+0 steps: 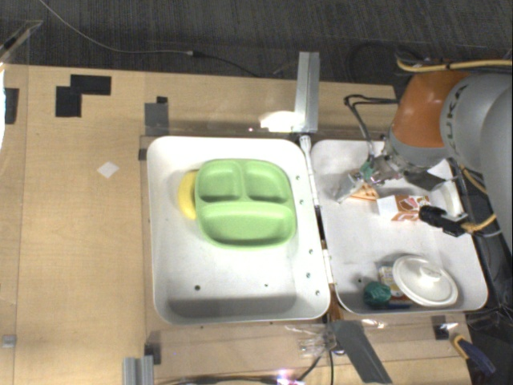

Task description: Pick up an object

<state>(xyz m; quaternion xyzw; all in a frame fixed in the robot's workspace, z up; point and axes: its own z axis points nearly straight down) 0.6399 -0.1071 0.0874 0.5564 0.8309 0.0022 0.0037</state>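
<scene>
At far left of the frame the tan surface (72, 239) shows black tape marks near its upper edge and a small pale diamond patch lower down. Next, left-centre, sits the left bin (172, 279), white and shallow. A green divided tray (243, 201) lies in its upper half, upside up w/ two small compartments at the top and one wide one below. A yellow object (186, 196) pokes out from under the tray's left edge, touching it; shape not clear, mostly hidden. Lower half of that bin is bare white w/ a shadow along the bottom wall.

A metal post (308, 91) stands at top centre, just above the seam between the bins.

Right of centre is the right bin (353, 247). In its upper part a small orange-and-white packet (367, 192) lies by a greyish crumpled bit, and just right of it a white card w/ red print (407, 207). Near the bin's lower edge sits a white round lid-like piece (425, 281), w/ a dark green object (377, 294) just beside it on the left.

The gripper (375, 169) is low over the upper part of the right bin, right above the packet, approx. touching the clutter. Can't tell how its fingers stand or whether anything is caught between them. Behind it, at upper right, the arm's orange band (421, 111) and grey body (481, 123) come in from the frame's right side, w/ black cables trailing.
</scene>
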